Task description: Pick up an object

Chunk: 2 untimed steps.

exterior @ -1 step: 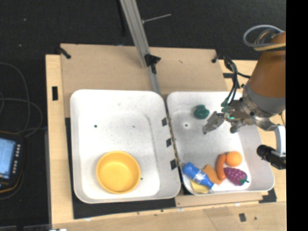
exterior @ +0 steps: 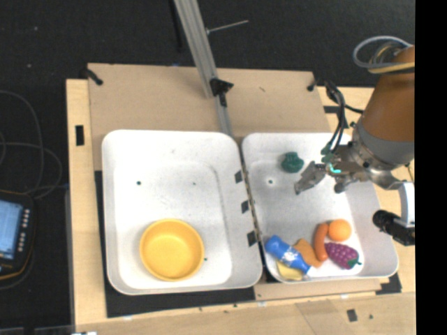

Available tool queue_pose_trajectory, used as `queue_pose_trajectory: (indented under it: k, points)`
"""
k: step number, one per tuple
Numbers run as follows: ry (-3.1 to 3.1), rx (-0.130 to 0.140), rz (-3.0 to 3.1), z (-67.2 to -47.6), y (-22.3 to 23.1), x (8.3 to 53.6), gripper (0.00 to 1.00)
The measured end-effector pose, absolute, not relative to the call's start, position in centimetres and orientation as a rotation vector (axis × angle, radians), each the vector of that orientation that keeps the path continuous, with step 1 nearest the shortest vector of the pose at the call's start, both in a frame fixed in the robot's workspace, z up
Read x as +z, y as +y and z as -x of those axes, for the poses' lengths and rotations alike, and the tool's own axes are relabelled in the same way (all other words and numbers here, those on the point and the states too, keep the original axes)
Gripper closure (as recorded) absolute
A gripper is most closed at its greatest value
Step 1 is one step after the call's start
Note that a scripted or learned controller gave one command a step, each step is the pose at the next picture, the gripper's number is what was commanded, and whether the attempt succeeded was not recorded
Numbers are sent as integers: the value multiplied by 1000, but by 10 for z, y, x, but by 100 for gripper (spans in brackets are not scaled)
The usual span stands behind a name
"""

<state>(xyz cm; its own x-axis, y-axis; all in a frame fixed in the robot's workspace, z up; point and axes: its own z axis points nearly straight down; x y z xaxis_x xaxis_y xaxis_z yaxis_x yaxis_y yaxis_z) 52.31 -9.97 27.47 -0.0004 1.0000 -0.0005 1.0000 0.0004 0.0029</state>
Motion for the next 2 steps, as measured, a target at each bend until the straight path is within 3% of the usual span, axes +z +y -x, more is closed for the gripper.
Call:
queue_pose_trajectory:
  k: [2]
  points:
    - [2223, -6, -2224, -524, -101, 171, 0]
